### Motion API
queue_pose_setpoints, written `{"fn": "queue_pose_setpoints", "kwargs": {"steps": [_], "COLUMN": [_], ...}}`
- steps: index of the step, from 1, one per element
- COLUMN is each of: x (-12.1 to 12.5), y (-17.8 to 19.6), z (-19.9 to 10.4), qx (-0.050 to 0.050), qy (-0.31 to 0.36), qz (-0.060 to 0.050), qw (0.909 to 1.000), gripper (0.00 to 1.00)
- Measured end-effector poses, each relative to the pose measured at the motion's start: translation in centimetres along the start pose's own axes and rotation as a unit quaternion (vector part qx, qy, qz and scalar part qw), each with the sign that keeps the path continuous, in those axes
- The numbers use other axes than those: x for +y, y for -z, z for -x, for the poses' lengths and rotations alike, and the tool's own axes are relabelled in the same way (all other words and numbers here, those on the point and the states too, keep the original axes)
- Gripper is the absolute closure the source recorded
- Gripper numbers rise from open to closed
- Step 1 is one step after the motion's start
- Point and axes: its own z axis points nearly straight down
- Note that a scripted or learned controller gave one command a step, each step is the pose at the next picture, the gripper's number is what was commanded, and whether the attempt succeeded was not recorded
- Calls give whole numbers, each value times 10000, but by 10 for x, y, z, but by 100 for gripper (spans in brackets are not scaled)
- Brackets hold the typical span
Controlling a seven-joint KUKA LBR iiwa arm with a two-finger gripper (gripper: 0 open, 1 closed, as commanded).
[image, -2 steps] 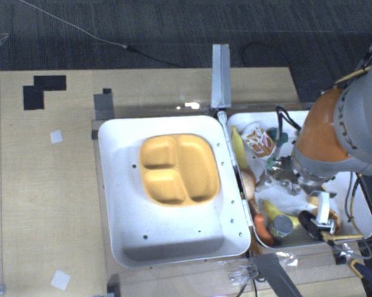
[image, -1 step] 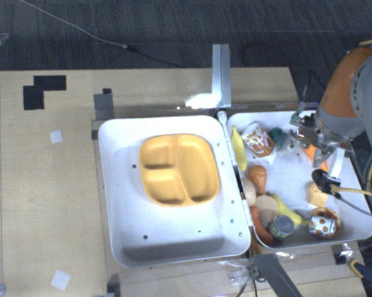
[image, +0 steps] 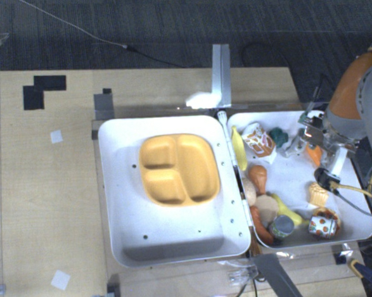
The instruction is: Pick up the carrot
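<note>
The hand [image: 313,143] is seen at the upper right of the right bin [image: 363,227], hanging low over a small orange piece that is taken to be the carrot [image: 313,155]. Whether anything is grasped cannot be told, since the metal parts are blurred against the bin floor. The carrot lies just under and beside the hand, near the bin's right wall, apart from the clutter at the left side of that bin, where a banana [image: 238,148], a cup [image: 259,139] and a can [image: 281,225] are crowded. The left bin [image: 121,181] carries a yellow tray [image: 178,169].

The step in hand is judged to be the grasp itself, or the descent just before it. The next move calls for a firm closure across the carrot's narrow width, then a straight lift kept clear of the wall and of the cheese wedge [image: 318,195] lying below.
</note>
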Motion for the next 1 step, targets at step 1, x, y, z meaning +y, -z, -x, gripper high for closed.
{"fn": "queue_pose_setpoints", "kwargs": {"steps": [1], "x": [2], "y": [12], "z": [-1], "qx": [-17], "qy": [58], "qz": [67], "qw": [10000], "gripper": [100]}}
